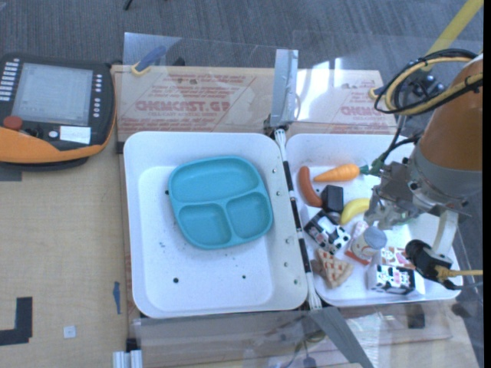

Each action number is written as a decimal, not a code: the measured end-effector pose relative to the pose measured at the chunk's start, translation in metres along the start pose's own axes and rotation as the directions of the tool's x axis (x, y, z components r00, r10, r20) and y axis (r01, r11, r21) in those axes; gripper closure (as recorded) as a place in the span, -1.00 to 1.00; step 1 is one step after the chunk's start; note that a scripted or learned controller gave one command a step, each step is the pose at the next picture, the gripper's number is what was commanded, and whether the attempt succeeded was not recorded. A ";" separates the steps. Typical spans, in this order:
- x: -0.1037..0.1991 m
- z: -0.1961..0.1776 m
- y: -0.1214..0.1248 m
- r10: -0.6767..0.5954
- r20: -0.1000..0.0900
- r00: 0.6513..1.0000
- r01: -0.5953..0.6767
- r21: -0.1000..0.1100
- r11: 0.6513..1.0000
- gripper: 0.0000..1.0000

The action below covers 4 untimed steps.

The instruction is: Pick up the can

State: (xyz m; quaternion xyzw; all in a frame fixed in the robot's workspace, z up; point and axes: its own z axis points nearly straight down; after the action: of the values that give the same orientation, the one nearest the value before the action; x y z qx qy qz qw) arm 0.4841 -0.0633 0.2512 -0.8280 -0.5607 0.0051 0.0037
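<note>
The gripper [381,219] is hovering over the can [371,241] in the right bin [441,294]; I cannot tell how its jaws are standing. A banana [353,209], carrot [337,173] and waffle [332,267] are crowding the can.

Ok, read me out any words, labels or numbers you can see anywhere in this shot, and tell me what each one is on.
"CHEMCAST GP", red print on the protective sheet behind the left bin.
The same red print on the sheet behind the right bin: partly readable, washed out by glare.
Teach pendant screen and white label: too small to read.
Small carton in the right bin: printing too blurred to read.
</note>
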 end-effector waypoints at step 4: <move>-0.077 0.165 0.118 -0.258 -0.003 0.966 0.258 -0.015 0.966 -1.00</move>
State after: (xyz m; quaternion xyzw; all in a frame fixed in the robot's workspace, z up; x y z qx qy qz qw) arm 0.5633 -0.1781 0.0856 -0.7479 -0.6638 -0.0016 -0.0003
